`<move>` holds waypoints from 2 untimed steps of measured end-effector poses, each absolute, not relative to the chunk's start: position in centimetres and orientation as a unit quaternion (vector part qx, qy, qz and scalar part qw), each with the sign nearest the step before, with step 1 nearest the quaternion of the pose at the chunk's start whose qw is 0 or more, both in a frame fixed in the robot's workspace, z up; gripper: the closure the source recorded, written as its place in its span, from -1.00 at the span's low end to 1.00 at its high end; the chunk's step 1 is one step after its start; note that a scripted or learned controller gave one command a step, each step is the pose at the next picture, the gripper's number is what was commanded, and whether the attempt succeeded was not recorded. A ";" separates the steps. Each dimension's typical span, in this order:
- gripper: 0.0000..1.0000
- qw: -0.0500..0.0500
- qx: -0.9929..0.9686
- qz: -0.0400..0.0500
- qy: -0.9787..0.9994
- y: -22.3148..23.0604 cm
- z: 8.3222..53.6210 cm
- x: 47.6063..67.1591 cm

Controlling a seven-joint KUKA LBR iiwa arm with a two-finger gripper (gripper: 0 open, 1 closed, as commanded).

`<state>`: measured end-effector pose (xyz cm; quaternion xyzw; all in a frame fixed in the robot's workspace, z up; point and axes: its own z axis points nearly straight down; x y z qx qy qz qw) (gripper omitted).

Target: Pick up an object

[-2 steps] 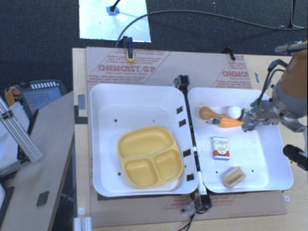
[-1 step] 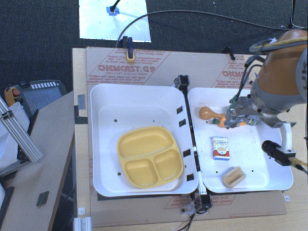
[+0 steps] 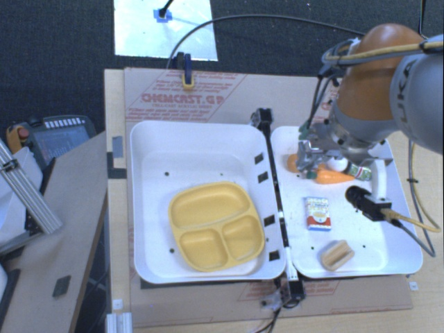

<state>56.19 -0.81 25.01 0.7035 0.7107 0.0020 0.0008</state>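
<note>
Yellow tray, three compartments, lies flat in the left bin, toward its near side. The right bin holds the loose things: an orange carrot at the far end, a small red and white box near the middle, and a tan block close to the near wall, each apart from the others. The gripper hangs low over the far end of the right bin, just left of the carrot, with a small orange bit beside it. Whether the gripper is spread or pressed together I cannot tell, and nothing is seen in its grasp
</note>
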 end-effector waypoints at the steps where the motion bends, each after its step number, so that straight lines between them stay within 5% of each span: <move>1: 1.00 0.001 0.704 0.002 0.710 3.4 24.7 59.6; 2: 1.00 0.001 0.704 0.001 0.710 8.3 22.9 61.8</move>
